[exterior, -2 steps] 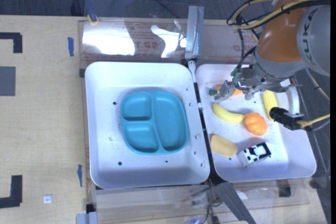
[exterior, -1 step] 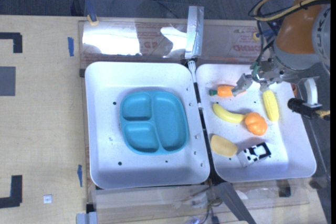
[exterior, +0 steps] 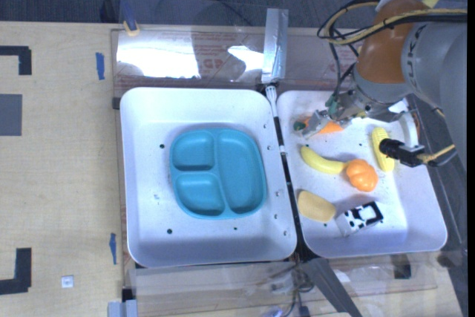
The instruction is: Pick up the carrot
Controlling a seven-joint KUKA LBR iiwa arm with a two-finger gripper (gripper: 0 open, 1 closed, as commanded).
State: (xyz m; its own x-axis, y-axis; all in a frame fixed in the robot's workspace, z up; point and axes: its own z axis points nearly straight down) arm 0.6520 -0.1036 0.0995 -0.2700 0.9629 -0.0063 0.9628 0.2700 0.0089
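A divided tray [exterior: 217, 173] lay in the left bin [exterior: 141, 159]. In the right bin [exterior: 423, 223], the carrot [exterior: 329, 128] lay at the back, a banana [exterior: 321, 160] just before it, beside a round fruit [exterior: 361, 174].

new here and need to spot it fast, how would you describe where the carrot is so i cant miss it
Look in the right white bin, at its far end under the arm's gripper. The carrot lies there, just beyond the banana. It is the small slim orange piece with a green tip, unlike the round orange fruit and the yellow items nearby.
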